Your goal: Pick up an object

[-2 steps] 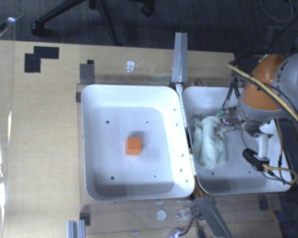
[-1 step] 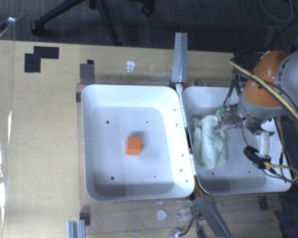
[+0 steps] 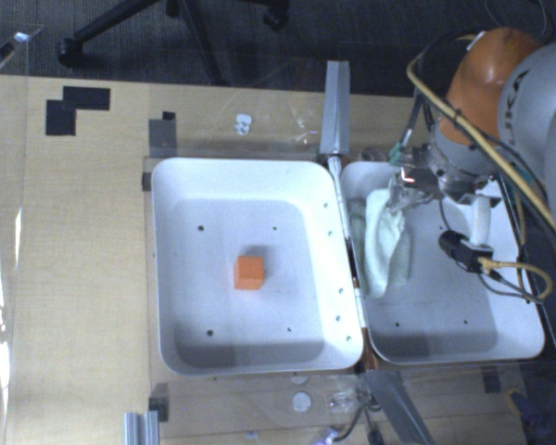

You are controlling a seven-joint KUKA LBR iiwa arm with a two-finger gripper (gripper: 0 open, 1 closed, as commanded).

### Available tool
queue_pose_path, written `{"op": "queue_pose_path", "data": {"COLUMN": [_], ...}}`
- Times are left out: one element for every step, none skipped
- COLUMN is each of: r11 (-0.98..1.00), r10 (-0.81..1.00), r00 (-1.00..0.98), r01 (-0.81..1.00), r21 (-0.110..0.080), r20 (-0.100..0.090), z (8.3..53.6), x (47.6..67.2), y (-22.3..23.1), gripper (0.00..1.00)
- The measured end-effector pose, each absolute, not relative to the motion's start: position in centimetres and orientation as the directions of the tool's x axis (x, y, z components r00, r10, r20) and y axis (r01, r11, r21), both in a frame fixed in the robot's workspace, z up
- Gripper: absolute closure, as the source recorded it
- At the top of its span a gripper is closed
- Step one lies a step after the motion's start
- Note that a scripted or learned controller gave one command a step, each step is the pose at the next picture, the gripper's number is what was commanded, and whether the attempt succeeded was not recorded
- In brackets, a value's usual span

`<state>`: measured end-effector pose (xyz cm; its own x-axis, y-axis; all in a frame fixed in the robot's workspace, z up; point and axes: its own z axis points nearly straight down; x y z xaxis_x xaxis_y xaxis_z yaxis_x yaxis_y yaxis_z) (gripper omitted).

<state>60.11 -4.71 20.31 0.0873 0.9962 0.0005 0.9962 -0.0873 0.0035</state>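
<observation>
Over right bin [image 3: 463, 332] far-left corner: gripper [image 3: 403, 188] touching top of white cloth [image 3: 382, 239], grip state can't tell | cloth hugs left wall | orange cube [image 3: 249, 273] mid left bin [image 3: 181, 248], open room all round

Dark carpet floor [image 3: 371, 26], office chair base [image 3: 181, 12], pale wooden bench [image 3: 65, 276].

Chair base [image 3: 181, 12]: on dark carpet, beyond the bench.
Black tape [image 3: 74, 108]: stuck on wooden bench [image 3: 65, 276], far left.
</observation>
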Motion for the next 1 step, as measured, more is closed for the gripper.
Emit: {"op": "queue_pose_path", "data": {"r11": [-0.022], "r10": [1.000], "r00": [0.022], "r01": [1.000], "r21": [0.002], "r20": [0.000], "z": [18.45], "x": [60.57], "y": [-4.17], "gripper": [1.00]}}
